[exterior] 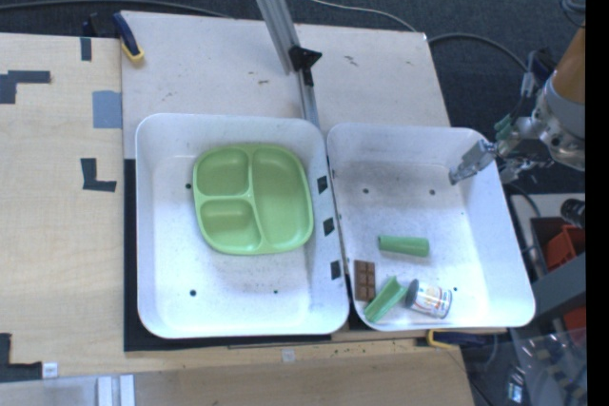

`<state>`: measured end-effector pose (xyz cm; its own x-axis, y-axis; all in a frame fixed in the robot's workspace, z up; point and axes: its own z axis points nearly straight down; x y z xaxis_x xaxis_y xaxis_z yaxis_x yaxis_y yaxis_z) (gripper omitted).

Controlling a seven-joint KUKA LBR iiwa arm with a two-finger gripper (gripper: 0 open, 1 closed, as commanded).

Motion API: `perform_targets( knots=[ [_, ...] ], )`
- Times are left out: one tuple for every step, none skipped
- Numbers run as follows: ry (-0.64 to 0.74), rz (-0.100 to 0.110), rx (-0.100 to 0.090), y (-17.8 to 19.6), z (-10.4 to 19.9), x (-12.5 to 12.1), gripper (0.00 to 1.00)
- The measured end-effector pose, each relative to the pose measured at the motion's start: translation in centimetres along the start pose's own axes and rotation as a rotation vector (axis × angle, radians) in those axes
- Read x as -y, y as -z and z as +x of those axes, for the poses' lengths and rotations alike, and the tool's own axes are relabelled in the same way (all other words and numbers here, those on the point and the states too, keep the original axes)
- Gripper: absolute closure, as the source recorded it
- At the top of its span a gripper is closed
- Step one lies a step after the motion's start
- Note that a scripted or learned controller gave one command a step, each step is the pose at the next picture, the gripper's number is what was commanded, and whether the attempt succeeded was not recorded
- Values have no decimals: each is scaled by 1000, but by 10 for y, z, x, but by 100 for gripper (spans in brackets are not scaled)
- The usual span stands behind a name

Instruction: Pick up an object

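Approach step: nothing picked yet.
Far left of the jaws I see a green divided plate (253, 200); below-left lie a green cylinder (403, 246), chocolate bar (365, 280), green block (383, 299) and small jar (430, 299). My gripper (473, 163) must descend; jaw state I cannot tell.

Two white bins (152, 204), one green divided plate (253, 199), two green blocks (403, 246), one brown block (364, 280), one small jar (430, 299).
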<state>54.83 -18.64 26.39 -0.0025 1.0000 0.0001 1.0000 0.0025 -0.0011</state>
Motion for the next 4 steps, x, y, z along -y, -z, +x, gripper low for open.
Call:
perform_targets(
  knots=[
    [0,0,0,0,0,0,0],
    [0,5,0,-48,5,-7,0],
    [-1,5,0,-93,4,-11,0],
    [0,6,-1,-151,12,-17,0]
  ],
)
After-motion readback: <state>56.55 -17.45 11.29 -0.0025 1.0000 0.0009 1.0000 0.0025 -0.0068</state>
